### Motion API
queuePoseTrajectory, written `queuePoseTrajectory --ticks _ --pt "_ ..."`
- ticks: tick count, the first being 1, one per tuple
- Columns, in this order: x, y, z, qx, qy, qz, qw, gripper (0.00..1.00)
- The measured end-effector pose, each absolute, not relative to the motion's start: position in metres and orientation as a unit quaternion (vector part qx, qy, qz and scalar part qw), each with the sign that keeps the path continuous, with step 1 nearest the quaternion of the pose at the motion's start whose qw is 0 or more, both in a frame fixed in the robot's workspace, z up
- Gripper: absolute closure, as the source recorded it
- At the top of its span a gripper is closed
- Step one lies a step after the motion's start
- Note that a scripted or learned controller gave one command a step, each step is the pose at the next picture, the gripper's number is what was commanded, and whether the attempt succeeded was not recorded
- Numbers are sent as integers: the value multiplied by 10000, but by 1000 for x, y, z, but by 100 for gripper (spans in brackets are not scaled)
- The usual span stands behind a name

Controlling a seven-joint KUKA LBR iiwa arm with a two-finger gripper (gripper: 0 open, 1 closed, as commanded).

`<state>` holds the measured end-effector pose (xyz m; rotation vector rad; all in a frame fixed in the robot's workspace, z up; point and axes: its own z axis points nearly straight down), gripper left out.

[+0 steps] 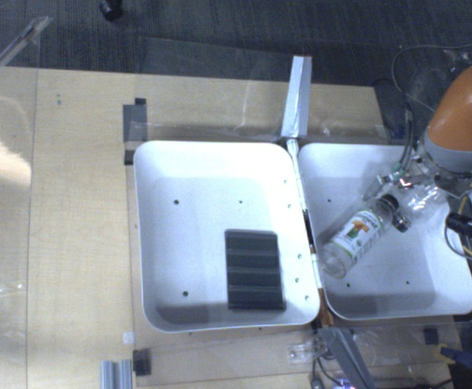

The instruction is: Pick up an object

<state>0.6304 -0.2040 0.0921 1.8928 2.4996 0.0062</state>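
A clear plastic bottle [356, 235] with an orange and green label lies on its side in the right bin [414, 290]. Its dark cap end points up and to the right. My gripper [404, 186] hangs over the bin's upper right part, right at the bottle's cap end, under the arm's orange band [456, 120]. Whether it touches the bottle is unclear from this angle. A black ribbed rectangular block [254, 270] lies flat in the left bin [179, 177], towards its front.
The two bins meet at a central divider [305, 217], with a metal rail [298, 96] rising behind it. Cables [467, 233] run along the right bin's right edge. Wooden bench surface [57, 217] extends to the left.
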Motion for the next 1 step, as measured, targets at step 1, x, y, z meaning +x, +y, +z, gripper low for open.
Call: queuePoseTrajectory --ticks 1 --pt "633 -201 104 6027 7979 46 57 100"
